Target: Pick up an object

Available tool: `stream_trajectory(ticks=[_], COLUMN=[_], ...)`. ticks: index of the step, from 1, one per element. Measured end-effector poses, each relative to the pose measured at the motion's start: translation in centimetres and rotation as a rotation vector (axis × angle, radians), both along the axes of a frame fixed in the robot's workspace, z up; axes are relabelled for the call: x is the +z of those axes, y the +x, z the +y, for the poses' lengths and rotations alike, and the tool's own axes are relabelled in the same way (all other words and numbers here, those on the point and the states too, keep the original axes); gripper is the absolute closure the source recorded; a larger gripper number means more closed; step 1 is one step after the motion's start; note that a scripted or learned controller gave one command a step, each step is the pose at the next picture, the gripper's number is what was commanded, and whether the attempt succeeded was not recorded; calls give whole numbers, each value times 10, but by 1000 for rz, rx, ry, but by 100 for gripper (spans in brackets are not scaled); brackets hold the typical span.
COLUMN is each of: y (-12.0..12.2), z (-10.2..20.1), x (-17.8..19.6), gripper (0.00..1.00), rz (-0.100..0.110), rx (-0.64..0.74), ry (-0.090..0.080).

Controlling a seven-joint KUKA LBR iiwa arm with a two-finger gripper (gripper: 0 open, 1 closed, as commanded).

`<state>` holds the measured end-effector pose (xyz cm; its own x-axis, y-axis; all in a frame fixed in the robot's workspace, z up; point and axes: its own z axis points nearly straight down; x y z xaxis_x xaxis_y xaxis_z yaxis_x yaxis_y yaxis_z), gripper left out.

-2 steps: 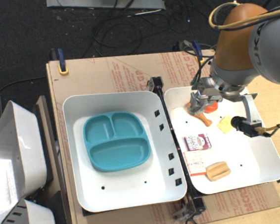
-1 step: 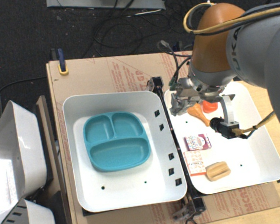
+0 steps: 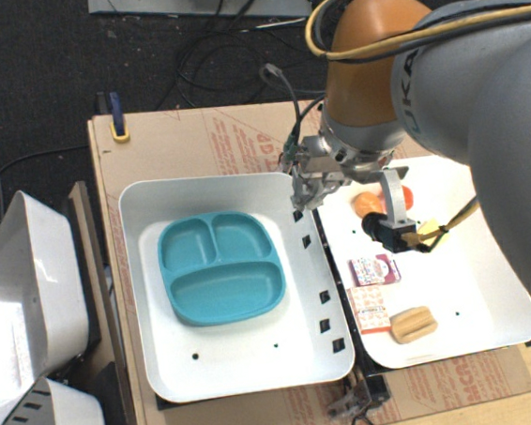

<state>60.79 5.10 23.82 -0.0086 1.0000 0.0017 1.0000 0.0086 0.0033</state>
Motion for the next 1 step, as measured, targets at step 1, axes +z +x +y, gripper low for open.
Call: stream_trajectory(ticks=[1], y=[20], z=[48], x=[5], gripper=[100], rz=[0], rx=[0], ry=[0])
